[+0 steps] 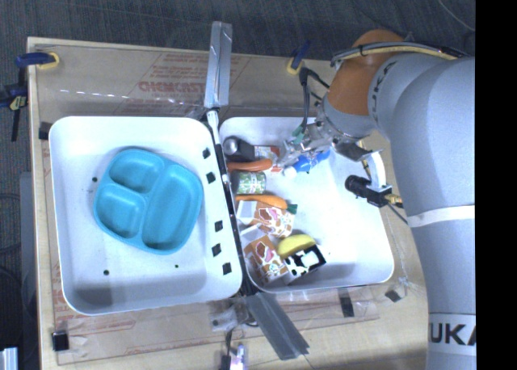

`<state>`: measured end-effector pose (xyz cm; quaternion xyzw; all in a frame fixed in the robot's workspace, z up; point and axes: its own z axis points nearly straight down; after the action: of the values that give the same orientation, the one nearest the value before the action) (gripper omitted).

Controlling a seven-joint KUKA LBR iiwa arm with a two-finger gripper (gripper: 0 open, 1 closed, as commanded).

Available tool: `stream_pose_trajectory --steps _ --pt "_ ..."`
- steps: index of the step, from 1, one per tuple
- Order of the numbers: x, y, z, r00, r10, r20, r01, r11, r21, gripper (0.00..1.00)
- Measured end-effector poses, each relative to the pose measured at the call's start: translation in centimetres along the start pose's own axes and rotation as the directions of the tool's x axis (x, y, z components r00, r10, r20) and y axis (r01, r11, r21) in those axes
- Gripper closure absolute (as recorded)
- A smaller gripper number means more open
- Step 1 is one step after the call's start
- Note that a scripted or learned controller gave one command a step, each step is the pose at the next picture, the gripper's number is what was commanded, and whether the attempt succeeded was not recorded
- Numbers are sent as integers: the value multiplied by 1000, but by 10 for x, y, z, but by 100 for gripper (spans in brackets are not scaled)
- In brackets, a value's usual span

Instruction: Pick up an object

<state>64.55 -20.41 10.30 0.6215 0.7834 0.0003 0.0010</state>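
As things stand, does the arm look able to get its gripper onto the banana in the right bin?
Probably yes. The banana lies on top of the pile along the right bin's left side, nothing covering it. The gripper is over the same bin's far end, with bare floor between them.

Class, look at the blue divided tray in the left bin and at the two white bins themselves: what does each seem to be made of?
Blue divided tray: likely moulded plastic, smooth with a slight sheen; its colour is even and its compartment edges rounded. White bins: probably also plastic, smooth and semi-matte, with rounded corners and soft light reflections on the walls. Neither material can be confirmed by look alone.
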Motion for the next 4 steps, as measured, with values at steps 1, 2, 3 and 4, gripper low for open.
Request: stream_pose_trajectory --steps 1,2,3,4 --pt "6 -49 2 1000 -28 5 28 1000 -12 0" --pt "15 5 -92 997 -71 0 71 997 1 0" --pt "-4 -9 -149 923 -384 1 384 923 1 0" --pt "-6 3 -67 928 -373 -2 373 928 3 0"
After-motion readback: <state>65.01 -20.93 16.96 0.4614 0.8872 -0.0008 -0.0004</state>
